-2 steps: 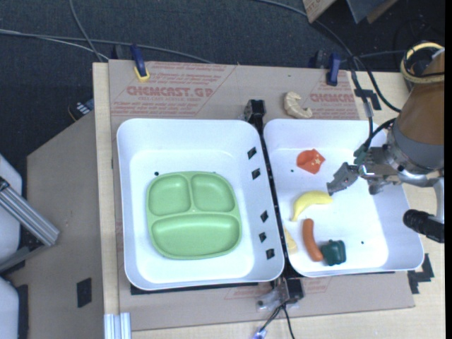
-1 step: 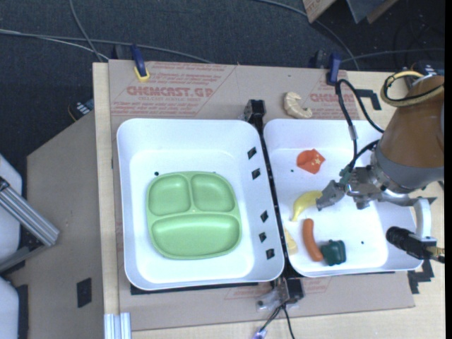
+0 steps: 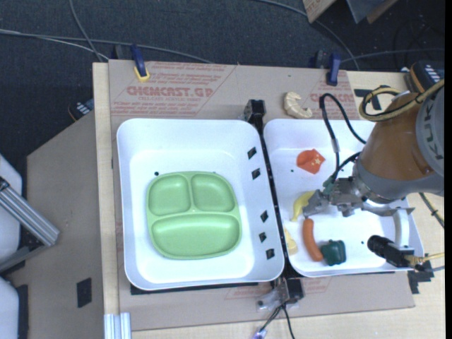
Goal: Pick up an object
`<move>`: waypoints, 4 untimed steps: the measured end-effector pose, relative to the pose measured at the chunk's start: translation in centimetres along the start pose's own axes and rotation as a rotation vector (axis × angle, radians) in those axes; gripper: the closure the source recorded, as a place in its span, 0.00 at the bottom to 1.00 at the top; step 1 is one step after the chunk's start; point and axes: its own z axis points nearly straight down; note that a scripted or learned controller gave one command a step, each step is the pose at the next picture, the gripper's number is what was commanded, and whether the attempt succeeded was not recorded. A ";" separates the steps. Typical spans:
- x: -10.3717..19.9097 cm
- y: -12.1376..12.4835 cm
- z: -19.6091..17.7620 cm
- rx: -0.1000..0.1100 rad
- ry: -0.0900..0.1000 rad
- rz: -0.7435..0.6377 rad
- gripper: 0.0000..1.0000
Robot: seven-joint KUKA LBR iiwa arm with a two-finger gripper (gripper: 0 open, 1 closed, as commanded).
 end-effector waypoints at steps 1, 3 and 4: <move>-0.1 0.1 -1.4 -0.007 -0.002 0.002 1.00; -1.3 -0.4 -13.6 -0.015 -0.005 -0.001 1.00; -1.3 -0.3 -13.8 -0.010 -0.003 0.000 1.00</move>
